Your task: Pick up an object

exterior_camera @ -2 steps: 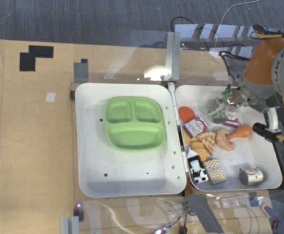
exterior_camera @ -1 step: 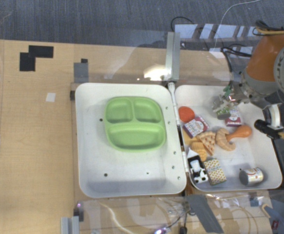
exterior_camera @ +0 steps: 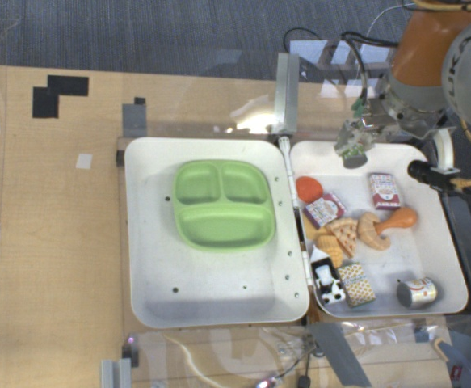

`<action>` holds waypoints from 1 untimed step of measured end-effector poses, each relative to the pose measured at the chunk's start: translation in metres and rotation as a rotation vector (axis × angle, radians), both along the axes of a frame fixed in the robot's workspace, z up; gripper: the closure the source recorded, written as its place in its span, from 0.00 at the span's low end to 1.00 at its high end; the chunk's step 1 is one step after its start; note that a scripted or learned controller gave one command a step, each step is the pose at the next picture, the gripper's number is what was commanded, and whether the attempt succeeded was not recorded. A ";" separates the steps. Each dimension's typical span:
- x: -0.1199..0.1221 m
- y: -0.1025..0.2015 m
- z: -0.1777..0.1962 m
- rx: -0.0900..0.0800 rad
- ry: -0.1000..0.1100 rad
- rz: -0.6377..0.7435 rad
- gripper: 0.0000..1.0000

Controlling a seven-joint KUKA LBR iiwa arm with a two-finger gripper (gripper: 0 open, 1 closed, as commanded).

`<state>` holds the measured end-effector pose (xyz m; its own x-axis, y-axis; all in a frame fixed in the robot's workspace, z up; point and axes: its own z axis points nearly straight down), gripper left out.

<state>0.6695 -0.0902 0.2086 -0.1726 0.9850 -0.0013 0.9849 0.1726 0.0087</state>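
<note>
Pale wooden bench [exterior_camera: 49, 241] under two white bins [exterior_camera: 150, 297]

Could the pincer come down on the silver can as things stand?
Probably yes. The can lies alone in the right bin's near corner, apart from the other items, with nothing over it. The pincer hangs above the bin's far edge, so it would have to cross the bin.

Reaches in from the right, grey arm [exterior_camera: 461, 55] with orange band uppermost. Hangs with gripper [exterior_camera: 353, 145] pointing down over the far edge of the right bin [exterior_camera: 445, 253].
</note>
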 end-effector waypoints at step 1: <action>-0.002 0.064 -0.023 0.001 0.004 -0.006 1.00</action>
